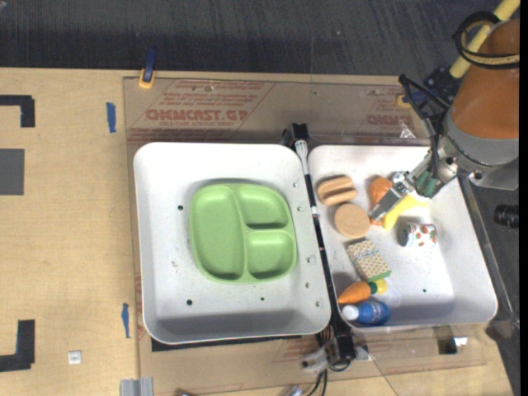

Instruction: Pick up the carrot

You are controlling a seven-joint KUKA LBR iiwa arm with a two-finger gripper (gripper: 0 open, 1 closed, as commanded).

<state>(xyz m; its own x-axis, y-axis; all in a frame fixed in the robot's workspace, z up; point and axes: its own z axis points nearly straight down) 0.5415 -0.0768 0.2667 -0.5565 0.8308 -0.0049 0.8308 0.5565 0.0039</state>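
At the near edge of the right bin a blue and white bottle lies on its side against the front wall. Just behind it, touching or nearly so, lies the carrot, orange with a green top pointing right, close to the divider between the two bins. A little further back sits a speckled, patterned block, tilted. To the right of it, well apart from the carrot, is a small white cup with red and green marks.

Further back again, a round tan disc rests near the divider, and behind it a bun-like brown and cream piece. Beside these, toward the middle of the bin, a yellow piece lies next to an orange piece.

The gripper hangs over this yellow and orange pair, its metal fingers pointing down and to the left; whether they are apart or together cannot be told from this slant, and nothing can be seen between them. It is well away from the carrot. The grey arm with its orange band comes in from the right, above the far corner of the bin.

In the left bin a green divided plate lies in the middle. Both bins rest on a brown cardboard sheet with red print, which has blue tape at its far left edge
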